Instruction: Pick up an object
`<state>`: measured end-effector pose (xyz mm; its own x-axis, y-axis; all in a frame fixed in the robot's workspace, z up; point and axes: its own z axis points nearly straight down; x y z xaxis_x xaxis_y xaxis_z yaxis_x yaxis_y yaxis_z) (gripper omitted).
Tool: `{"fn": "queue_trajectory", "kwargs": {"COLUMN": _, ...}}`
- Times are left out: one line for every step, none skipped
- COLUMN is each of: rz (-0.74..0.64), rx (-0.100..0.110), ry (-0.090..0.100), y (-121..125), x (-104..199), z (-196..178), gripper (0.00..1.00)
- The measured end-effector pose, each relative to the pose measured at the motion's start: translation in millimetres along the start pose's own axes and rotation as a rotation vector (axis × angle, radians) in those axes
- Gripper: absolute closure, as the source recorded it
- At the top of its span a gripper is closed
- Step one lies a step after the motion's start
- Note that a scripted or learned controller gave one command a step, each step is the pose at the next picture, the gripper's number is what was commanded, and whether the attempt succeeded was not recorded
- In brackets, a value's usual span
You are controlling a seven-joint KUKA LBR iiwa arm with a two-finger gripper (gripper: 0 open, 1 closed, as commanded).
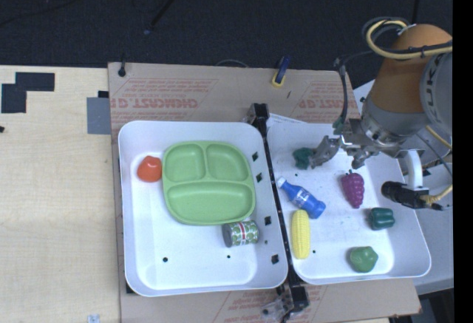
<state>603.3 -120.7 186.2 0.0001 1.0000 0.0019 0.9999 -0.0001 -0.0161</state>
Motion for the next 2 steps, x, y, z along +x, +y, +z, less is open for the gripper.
{"fn": "queue_trajectory", "kwargs": {"rz": -0.002, "rx": -0.015, "ry": -0.002, "y": 2.9, "x": -0.2, "z": -8.9, "gripper": 0.00}}
{"fn": "queue_trajectory", "kwargs": {"rz": -0.002, "rx": -0.009, "ry": -0.001, "y": 12.7, "x": 0.0, "z": 47.7, "gripper": 0.00}}
